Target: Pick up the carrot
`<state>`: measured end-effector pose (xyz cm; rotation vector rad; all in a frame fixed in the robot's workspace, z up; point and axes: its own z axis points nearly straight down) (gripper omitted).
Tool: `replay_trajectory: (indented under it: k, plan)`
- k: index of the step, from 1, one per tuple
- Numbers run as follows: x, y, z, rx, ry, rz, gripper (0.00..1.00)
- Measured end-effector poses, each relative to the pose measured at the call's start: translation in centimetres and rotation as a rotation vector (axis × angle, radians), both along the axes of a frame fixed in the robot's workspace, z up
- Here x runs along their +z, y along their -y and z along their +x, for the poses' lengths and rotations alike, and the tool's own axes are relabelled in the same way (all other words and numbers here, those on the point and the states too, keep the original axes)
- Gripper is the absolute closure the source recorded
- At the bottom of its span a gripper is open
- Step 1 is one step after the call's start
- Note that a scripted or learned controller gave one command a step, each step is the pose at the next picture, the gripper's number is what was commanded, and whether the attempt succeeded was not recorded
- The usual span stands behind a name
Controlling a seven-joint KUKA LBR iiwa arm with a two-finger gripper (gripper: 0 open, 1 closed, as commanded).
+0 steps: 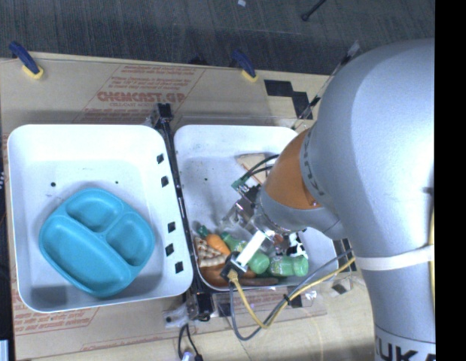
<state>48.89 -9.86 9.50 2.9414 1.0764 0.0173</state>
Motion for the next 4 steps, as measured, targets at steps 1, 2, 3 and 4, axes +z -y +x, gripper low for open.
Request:
replay_trajectory:
  k: [1, 2, 3, 4]
  plan:
    - [0.9, -0.1, 0.0, 0.009, -0.004, 0.004, 1.00]
    - [0.9, -0.1, 0.0, 0.009, -0.004, 0.004, 0.00]
    - [1.8, -0.2, 0.0, 0.019, -0.006, 0.008, 1.00]
    - [-0.1, -0.5, -1.1, 0.048, -0.013, 0.007, 1.00]
